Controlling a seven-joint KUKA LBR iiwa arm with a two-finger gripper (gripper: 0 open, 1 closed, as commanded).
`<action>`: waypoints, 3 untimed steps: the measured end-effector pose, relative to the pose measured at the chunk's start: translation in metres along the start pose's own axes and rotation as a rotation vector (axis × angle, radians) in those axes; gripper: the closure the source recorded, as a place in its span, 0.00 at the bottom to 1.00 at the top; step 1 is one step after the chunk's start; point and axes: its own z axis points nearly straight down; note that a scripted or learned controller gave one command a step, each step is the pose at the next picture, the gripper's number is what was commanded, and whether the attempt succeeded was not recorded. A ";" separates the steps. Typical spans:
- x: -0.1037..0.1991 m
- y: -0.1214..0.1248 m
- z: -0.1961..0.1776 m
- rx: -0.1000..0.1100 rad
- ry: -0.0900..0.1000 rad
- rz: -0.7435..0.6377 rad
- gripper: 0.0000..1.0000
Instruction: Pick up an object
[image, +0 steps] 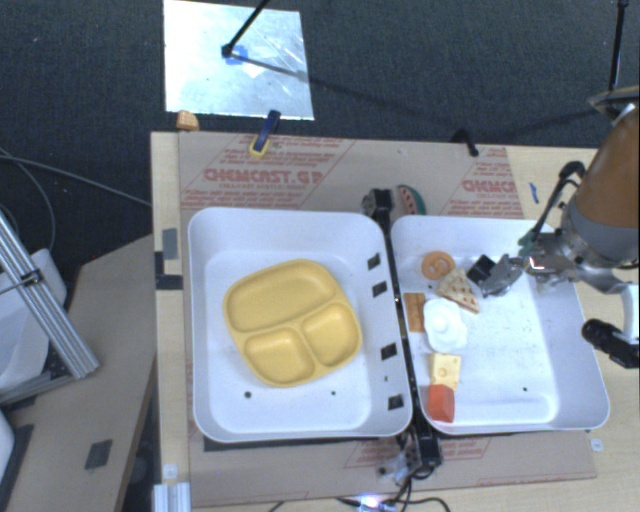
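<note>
Hovering in the right bin (570, 390) just beside the cheese wedge (460, 292), gripper (490, 275) fingers' state indiscernible; nothing lifted, grasp still pending.

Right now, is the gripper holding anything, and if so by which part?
Nothing is seen held. The gripper hangs over the right bin, just right of the wedge-shaped toy food and the ring-shaped piece, with no object between its fingers.

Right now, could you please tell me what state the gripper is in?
Gripper: over the right bin, beside the food pieces; open or shut cannot be told.
</note>
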 end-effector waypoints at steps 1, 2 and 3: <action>0.036 -0.069 0.123 0.016 0.007 0.001 0.00; 0.034 -0.063 0.106 -0.002 0.001 0.002 1.00; 0.102 -0.062 0.029 -0.008 0.003 -0.009 1.00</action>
